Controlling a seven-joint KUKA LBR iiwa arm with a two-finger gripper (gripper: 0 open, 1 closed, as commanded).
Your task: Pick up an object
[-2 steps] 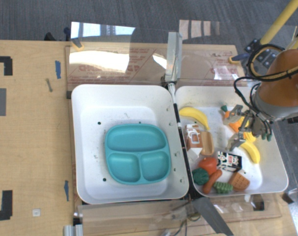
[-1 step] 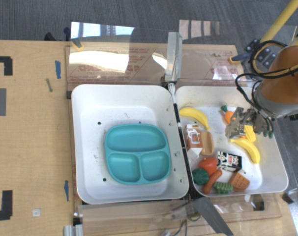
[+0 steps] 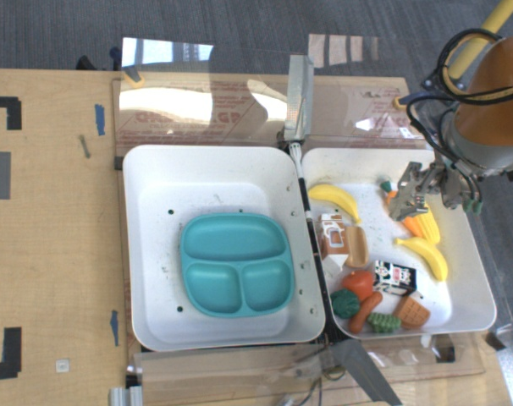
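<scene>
left white bin (image 3: 146,227) held a teal divided tray (image 3: 236,262). right white bin (image 3: 472,269) held the toy food pile. arm (image 3: 485,91) reached in from the right, gripper (image 3: 406,200) low over the bin's upper right. couldn't tell its state, nothing visibly held. likely still the approach step. nearest things: orange corn-like piece (image 3: 423,226) just beside it, yellow banana (image 3: 427,256) below, another banana (image 3: 334,200) at left. next it needed to drop onto one piece and close.

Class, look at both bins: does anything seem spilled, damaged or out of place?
Nothing stands out. The teal tray lies flat in the left bin; the toy foods, including two bananas, lie loose inside the right bin.
</scene>
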